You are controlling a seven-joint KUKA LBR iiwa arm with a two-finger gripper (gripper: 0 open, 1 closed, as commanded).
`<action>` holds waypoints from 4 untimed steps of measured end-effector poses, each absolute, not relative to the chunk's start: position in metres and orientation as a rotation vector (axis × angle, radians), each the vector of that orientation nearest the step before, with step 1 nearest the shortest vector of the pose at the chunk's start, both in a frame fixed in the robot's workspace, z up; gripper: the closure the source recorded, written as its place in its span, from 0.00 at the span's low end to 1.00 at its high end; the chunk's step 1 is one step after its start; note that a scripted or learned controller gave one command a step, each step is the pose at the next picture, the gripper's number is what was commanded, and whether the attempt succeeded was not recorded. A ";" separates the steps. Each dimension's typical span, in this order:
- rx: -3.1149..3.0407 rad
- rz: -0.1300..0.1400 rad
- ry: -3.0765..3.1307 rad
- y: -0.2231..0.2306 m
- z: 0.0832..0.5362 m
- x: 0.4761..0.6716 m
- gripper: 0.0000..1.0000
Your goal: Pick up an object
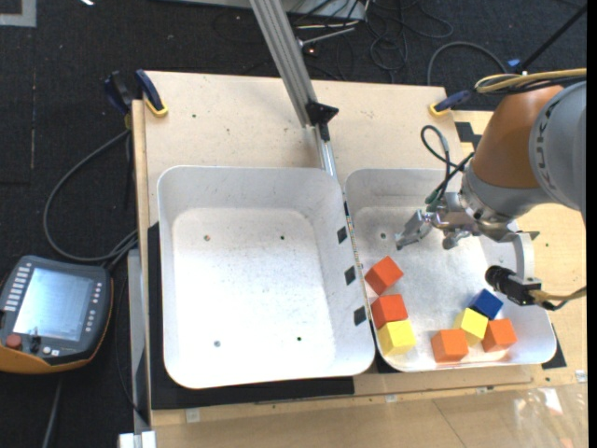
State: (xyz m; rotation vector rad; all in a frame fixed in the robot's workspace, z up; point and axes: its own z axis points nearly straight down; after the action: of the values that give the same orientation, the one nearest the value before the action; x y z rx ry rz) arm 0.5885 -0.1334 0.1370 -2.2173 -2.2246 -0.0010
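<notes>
Several small blocks lie in the right bin (392, 194). An orange block (383, 274) sits near the bin's left wall, with another orange block (389, 308) and a yellow block (396, 335) below it. At the bin's front right corner are an orange block (450, 344), a yellow block (474, 323), a blue block (486, 303) and an orange block (499, 334). My gripper (431, 233) hangs over the bin's middle, above and to the right of the upper orange block. Its fingers are spread, with nothing between them.
The left bin (187, 250) stands beside the right one on the wooden bench. A slanted metal pole (284, 49) runs down to the bins' shared edge. Clamps sit at the bench's back corners. A teach pendant (51, 311) lies on the floor at the left.
</notes>
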 end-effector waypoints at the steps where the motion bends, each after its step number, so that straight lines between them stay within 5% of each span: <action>1: -2.218 -0.002 -2.227 -0.129 0.093 0.635 0.00; 2: -2.219 -0.012 -2.234 -0.077 0.201 0.630 0.00; 3: -2.228 0.007 -2.212 -0.155 0.159 0.597 0.00; 4: -2.217 0.005 -2.222 -0.158 0.091 0.621 0.00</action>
State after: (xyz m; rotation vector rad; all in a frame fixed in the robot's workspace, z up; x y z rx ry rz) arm 0.6212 -0.1578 0.0914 -2.2170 -2.2218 0.0048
